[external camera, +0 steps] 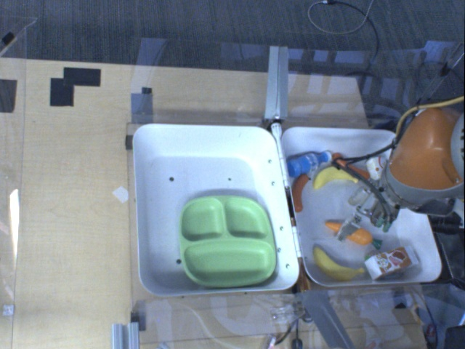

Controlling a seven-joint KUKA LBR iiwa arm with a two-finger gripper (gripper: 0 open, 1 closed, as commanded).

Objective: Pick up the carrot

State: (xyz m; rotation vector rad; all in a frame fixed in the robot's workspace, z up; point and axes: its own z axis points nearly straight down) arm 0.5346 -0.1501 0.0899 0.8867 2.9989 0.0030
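In the right bin, near its centre, lies the carrot — a small, smooth orange taper. The metal gripper hangs right over its 3 o'clock end; how far open it is, I cannot tell. A curved yellow banana rests at 6 o'clock. The left bin holds a glossy green tray — rounded, three-sectioned.

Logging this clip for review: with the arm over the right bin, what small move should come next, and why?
Probably a short descent: the tool hangs right at the carrot in the right bin, but I cannot see the carrot between its fingers. A banana lies close below, so keep it straight down.
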